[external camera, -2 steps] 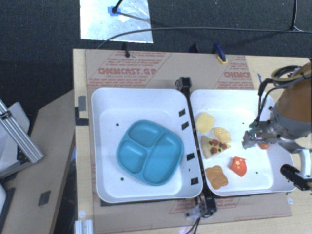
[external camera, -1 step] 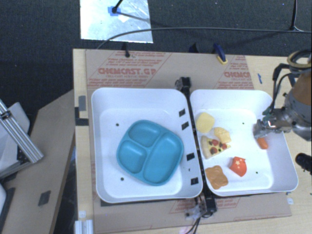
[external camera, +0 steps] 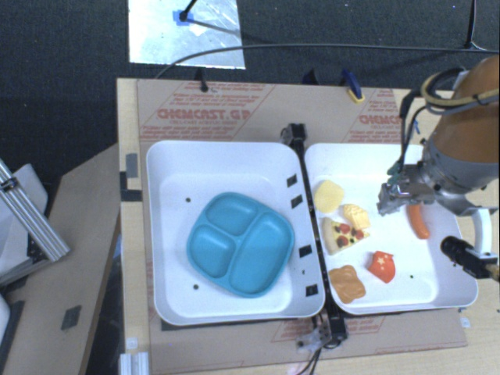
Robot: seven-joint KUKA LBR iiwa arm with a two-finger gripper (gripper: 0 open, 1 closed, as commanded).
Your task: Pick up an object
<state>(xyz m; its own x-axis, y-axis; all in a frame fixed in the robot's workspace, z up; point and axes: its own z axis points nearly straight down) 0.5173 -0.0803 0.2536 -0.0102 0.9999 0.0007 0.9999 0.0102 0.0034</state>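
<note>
Two bins: the left one holds a blue tray (external camera: 241,243), the right one the food pieces: yellow lemon (external camera: 329,195), pizza slice (external camera: 344,233), brown piece (external camera: 348,283), strawberry (external camera: 382,265), orange sausage (external camera: 419,220). Whether the gripper (external camera: 393,196) holds anything I cannot tell; it hovers just beside the sausage, so centring over that before descending seems wisest.

- We see dark speckled carpet (external camera: 62,53) around the bench.
- On the far floor lies a shiny silver sheet (external camera: 187,26) with blue tape.
- A brown printed cardboard sheet (external camera: 234,108) covers the benchtop.
- At left stands an aluminium frame rail (external camera: 27,213).
</note>
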